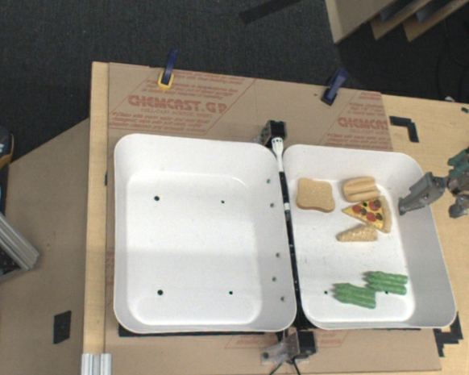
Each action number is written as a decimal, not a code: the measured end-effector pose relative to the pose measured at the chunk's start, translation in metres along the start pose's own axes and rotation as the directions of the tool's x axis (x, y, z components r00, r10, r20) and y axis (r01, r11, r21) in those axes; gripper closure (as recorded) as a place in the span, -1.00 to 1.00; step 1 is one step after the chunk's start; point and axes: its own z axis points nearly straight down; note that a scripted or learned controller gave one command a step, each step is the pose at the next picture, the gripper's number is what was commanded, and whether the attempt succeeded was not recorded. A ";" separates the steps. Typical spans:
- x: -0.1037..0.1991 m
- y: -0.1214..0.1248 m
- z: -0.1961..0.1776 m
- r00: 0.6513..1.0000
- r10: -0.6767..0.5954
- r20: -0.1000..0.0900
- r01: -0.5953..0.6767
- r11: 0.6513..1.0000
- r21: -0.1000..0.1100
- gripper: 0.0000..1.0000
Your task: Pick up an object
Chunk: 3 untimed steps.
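Your claw (437, 200) sits at the right rim of the right bin (424, 246), coming in from the camera view's right edge. Two grey fingers (418, 195) show, spread apart with nothing between them, so you have an open, empty claw.

The candidate objects all lie in that right bin, to the left of the claw. Nearest, just beside the left fingertip, is the pizza slice (370, 211), with the hot dog bun (360, 187) touching it on the far side. The slice of bread (315, 195) lies further left, near the divide between the bins. A pale wedge-shaped piece (357, 233) lies just on the near side of the pizza slice. Two green bean pieces (370, 288) rest well apart from the claw, toward the bin's near edge.

The left bin (127, 215) stands beyond all these.
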 end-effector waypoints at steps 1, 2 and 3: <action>0.041 0.003 -0.161 1.000 0.000 0.000 0.000 1.000 -0.008 -1.00; 0.154 0.003 -0.167 1.000 -0.007 -0.004 0.007 1.000 0.010 -1.00; 0.183 0.003 -0.166 1.000 0.002 -0.003 -0.002 1.000 0.012 -1.00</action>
